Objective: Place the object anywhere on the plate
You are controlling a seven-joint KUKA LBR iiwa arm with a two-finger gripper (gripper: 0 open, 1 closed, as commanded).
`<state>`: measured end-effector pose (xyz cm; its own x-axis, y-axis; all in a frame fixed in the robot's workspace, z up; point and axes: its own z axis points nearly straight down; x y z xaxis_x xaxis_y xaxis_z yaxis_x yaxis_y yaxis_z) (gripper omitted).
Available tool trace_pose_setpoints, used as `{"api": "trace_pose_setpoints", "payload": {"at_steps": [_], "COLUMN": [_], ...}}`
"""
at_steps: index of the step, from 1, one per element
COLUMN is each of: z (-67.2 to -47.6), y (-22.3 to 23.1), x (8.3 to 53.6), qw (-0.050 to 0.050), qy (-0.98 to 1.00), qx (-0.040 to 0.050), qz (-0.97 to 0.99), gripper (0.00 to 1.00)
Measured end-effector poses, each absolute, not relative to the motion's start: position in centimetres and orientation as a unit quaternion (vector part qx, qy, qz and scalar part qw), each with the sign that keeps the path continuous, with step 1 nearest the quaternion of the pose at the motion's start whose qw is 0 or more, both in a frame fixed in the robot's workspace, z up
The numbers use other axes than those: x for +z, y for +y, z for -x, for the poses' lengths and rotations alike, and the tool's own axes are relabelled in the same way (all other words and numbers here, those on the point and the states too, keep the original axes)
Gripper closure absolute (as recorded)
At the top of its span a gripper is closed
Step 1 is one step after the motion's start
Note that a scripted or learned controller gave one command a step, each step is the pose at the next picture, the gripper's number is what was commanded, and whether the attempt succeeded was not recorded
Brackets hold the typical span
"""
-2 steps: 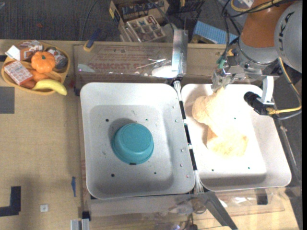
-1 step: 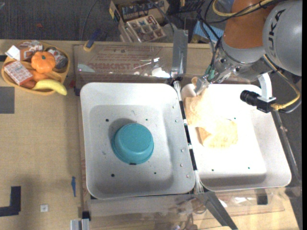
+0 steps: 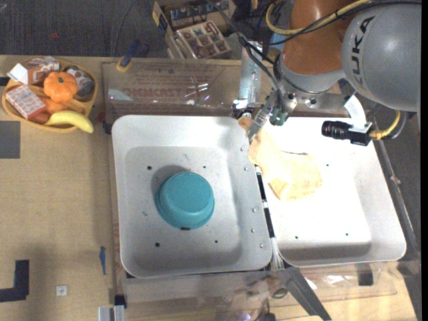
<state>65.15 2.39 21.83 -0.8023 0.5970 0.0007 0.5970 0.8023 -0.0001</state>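
The grey KUKA arm (image 3: 374, 39), with its orange band (image 3: 314, 9), is reaching in from the two o'clock corner and hanging over the far edge of the bins. Below it, the left white bin (image 3: 134, 146) is taking up the middle of the bench, and the right white bin (image 3: 361, 233) is lying just beside it toward three o'clock, the two touching along their inner rims. A teal plate (image 3: 186, 200), seemingly an upturned dish, is sitting near the centre of the left bin. A floppy pale-yellow object (image 3: 289, 176), cloth-like and crumpled, is lying in the right bin at its nine o'clock side, its upper end rising toward the gripper. The gripper (image 3: 262, 120) is hovering above the divide between the bins at their twelve o'clock edge; whether the fingers are spread or pinching the object cannot be told from this angle. Far off at ten o'clock, a shallow basket (image 3: 13, 102) is holding toy food, including an orange pumpkin (image 3: 60, 85) and a banana (image 3: 70, 120).
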Motion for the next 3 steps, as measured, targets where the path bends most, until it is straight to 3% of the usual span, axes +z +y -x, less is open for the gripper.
{"api": "trace_pose_setpoints", "payload": {"at_steps": [2, 3], "z": [-65.8, -65.8], "y": [10.3, 10.3], "x": [22.5, 22.5], "qw": [-0.003, -0.004], "qy": [-1.0, -1.0], "qx": [-0.0012, -0.0014], "qz": [0.002, 0.002], "gripper": [1.0, 0.0]}}
